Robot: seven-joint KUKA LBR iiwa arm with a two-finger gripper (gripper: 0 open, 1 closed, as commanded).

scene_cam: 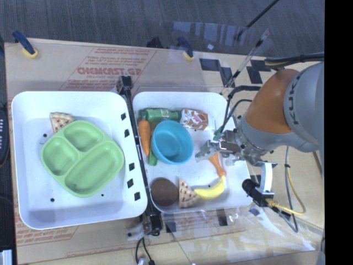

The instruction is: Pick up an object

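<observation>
here, nearest the camera along the bottom of the right bin, a brown round object sits at about 7 o'clock in that bin, with a pizza slice just beside it at its 3 o'clock. a yellow banana curves away from the slice toward 3 o'clock, touching or nearly touching it.

just above the banana, at its 12 o'clock, an orange carrot-like piece lies tilted right under the gripper. the gripper comes in from 3 o'clock on the grey arm with its orange band, and i cannot tell how its claw stands or whether it has anything pinched; the metal parts there are too cluttered to read.

at the centre of the right bin a blue bowl stands upright, open side up. a long orange carrot lies at the bowl's 9 o'clock, along the bin's left wall, with a green vegetable tucked between them lower down. farther back, at the bowl's 12 o'clock, a green bottle lies on its side, and a small printed packet rests just beside it at its 3 o'clock.

in the left bin a green divided plate fills the middle, and another pizza slice pokes out at the plate's 11 o'clock.
</observation>
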